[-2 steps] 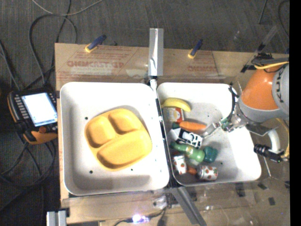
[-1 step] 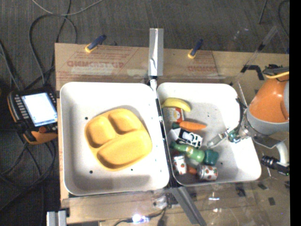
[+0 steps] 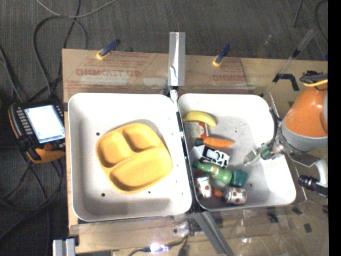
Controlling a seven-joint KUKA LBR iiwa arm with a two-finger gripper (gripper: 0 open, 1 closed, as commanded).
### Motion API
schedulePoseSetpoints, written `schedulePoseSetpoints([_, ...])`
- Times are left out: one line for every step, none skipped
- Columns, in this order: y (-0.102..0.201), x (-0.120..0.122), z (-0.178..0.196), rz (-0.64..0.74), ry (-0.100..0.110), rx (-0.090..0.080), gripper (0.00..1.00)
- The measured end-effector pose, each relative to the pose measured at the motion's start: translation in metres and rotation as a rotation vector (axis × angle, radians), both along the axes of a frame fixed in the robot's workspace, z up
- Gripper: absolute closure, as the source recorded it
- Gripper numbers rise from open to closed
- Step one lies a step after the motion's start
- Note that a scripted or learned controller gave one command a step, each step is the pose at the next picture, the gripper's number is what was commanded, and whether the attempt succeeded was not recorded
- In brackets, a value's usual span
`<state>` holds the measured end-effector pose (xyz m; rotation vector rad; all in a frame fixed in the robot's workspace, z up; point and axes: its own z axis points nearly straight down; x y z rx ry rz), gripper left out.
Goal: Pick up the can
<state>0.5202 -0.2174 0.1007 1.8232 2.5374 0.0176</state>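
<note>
A: We log the can [image 3: 235,195] lying on its side at the near edge of the right bin [image 3: 250,103], beside a second small can [image 3: 203,186] and just below the green bottle [image 3: 219,173].

B: Agreed. Above them we note a banana [image 3: 200,117], a carrot [image 3: 218,141] and a black-and-white box [image 3: 215,156]. Left bin [image 3: 80,143] carries the yellow divided tray [image 3: 134,156].

A: Gripper [image 3: 258,155]?

B: We see it low over the right bin's bare floor, right of the clutter, well apart from the can. We cannot tell how far the claw is spread; nothing shows between its tips
</note>
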Motion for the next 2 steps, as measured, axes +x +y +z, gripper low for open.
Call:
schedulePoseSetpoints([0.015,0.020,0.095,0.267,0.020,-0.003,1.00])
schedulePoseSetpoints([0.047,0.029,0.133,-0.052,0.021,0.001,1.00])
